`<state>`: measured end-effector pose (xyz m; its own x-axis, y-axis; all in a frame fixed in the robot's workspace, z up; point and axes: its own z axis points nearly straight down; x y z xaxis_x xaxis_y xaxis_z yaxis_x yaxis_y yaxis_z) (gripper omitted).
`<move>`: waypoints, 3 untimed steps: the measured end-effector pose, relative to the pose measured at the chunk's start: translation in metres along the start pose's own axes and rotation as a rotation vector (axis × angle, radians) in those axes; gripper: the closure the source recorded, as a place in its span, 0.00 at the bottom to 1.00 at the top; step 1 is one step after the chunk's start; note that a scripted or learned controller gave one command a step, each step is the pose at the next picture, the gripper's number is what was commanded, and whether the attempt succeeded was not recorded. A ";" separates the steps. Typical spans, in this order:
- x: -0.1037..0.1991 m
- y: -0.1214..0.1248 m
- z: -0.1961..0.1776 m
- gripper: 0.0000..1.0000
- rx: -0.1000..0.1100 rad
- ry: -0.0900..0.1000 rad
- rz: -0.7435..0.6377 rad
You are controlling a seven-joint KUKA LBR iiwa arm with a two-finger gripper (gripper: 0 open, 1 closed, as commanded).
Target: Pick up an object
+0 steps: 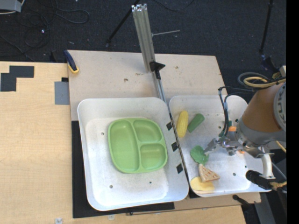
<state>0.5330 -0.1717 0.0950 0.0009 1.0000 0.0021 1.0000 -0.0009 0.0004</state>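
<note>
Gripper (216,145) low in right bin (233,183), fingers look open, nothing held; green toy (198,154) just left-below the tips, long axis slanting down-right, yellow corn (182,123) farther up-left.

Glossy green plastic plate (138,145) in matt white bin (91,181); brushed metal post (145,38).

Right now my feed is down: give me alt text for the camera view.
The gripper sits low in the right bin, beside a green toy, near a yellow corn cob, a green pod and a sandwich wedge. The left bin holds a green divided plate.
</note>
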 end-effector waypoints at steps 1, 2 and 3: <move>-0.002 0.000 -0.012 1.00 -0.002 -0.002 0.003; 0.000 -0.001 -0.054 1.00 0.000 -0.002 -0.001; -0.002 0.003 -0.117 1.00 -0.004 -0.003 -0.002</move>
<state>0.5361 -0.1737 0.2120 -0.0014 1.0000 -0.0013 1.0000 0.0014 0.0043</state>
